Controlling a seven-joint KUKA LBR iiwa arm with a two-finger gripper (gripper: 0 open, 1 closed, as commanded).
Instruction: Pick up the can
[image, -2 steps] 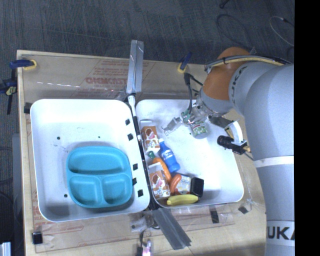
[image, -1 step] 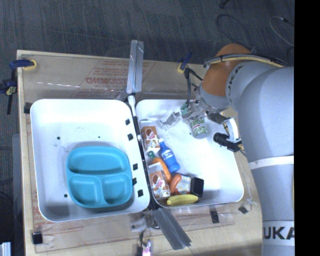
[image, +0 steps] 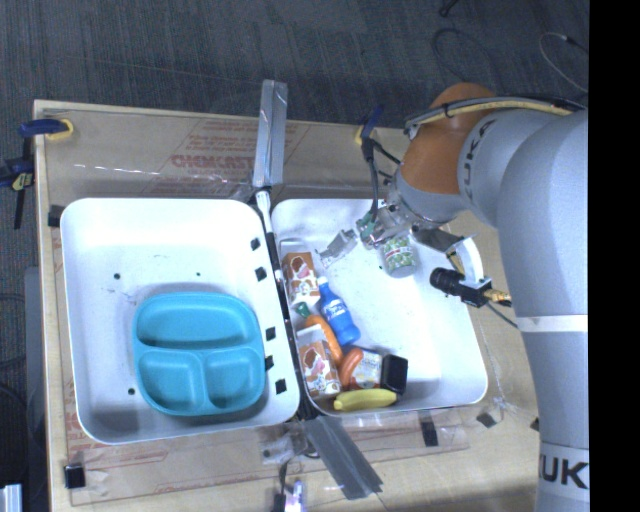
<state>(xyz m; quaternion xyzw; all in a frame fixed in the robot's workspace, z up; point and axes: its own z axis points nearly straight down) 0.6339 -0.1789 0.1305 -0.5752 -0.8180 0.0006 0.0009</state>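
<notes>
The grey arm (image: 530, 230) reaches in from the right over the right-hand white bin (image: 440, 350), its orange band (image: 440, 150) sitting above the wrist near the bin's far edge. The gripper (image: 385, 235) hangs low over the far part of that bin, and the can (image: 399, 255), a small cylinder with a greenish label and a pale top, sits directly at its tip; the can appears to be pinched between the fingers and tipped slightly, though the wrist hardware crowds the spot and the grip is hard to read with full certainty. Just to the left of the gripper lies a small grey metallic piece (image: 338, 245) on the bin floor. Along the left wall of the same bin a row of items is packed together: a brown snack packet (image: 298, 272) farthest back, a blue bottle (image: 338, 315) with a white cap lying slantwise beside it, a second brown and white packet (image: 318, 362) nearer the front, an orange item (image: 352, 365) touching it, a black block (image: 394, 373) just to the right, and a yellow banana (image: 365, 399) against the near wall. The left-hand bin (image: 100, 250) holds a blue compartment tray (image: 198, 352) with three sections, lying flat toward the near side.
</notes>
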